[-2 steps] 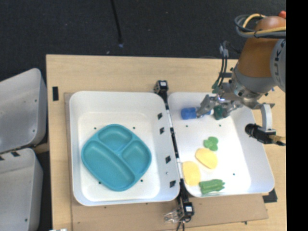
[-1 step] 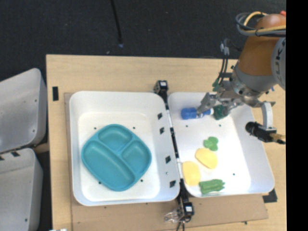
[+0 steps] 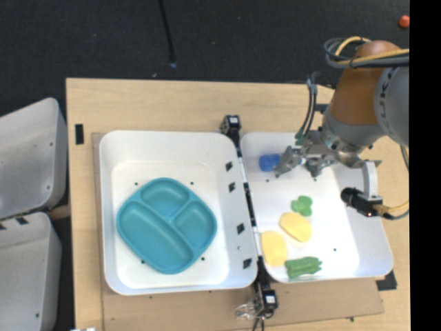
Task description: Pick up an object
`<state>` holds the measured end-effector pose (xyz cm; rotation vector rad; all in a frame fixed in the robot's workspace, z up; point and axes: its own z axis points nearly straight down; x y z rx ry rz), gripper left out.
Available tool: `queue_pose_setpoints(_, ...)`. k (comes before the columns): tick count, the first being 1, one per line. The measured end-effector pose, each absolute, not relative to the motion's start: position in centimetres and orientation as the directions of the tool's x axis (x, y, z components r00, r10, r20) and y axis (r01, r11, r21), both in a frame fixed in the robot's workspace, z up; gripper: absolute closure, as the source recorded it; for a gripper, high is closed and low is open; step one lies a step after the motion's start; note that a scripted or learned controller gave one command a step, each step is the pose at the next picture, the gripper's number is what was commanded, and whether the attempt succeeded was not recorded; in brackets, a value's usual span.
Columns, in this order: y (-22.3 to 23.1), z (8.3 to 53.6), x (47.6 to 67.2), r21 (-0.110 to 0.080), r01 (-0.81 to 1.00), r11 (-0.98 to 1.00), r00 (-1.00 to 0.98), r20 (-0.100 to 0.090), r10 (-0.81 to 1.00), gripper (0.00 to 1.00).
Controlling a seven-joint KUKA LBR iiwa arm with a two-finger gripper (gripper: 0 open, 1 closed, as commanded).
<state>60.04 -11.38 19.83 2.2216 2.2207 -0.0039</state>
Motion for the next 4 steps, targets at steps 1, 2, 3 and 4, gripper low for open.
queue_pose_setpoints(1,-12.0,15.0,59.3,-0.003,1.000,-0.001,0.001,-0.002,1.000,0.00)
queue_pose_setpoints(2,-12.1,9.8,59.2,-0.003,1.000,-0.003,0.003,-0.002,1.000,0.00)
queue_pose_setpoints(3,-12.2,10.8,59.3,-0.001,1.000,-0.008,0.008,0.000,1.000,1.00)
queue_pose_setpoints(4,-12.6,16.7,59.7,0.000,1.000,-0.005,0.005,0.000,1.000,1.00)
